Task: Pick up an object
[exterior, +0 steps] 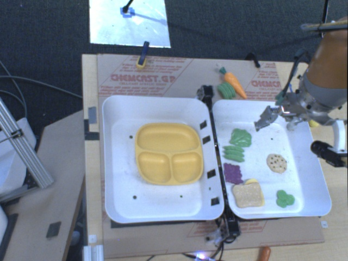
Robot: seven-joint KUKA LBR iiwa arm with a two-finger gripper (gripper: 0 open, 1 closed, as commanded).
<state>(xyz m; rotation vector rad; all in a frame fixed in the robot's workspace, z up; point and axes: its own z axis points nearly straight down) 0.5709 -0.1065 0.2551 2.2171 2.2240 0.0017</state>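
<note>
My gripper (278, 119) hangs over the far part of the right bin (321, 197), its arm coming in from the right. The fingers stand open with nothing between them. Below and left of it lies a green lettuce leaf (241, 137), with green beans (234, 154) just in front of that. A chocolate-chip cookie (277, 163) lies nearer the front, under the gripper's right side. Purple grapes (232, 173), a slice of toast (248, 194) and a green broccoli piece (285, 199) sit along the bin's front.
The left bin (117, 145) holds a yellow divided plate (168, 153). A toy carrot (234, 84) with a green piece beside it lies on the bench behind the bins. A black divider with clips runs between the two bins.
</note>
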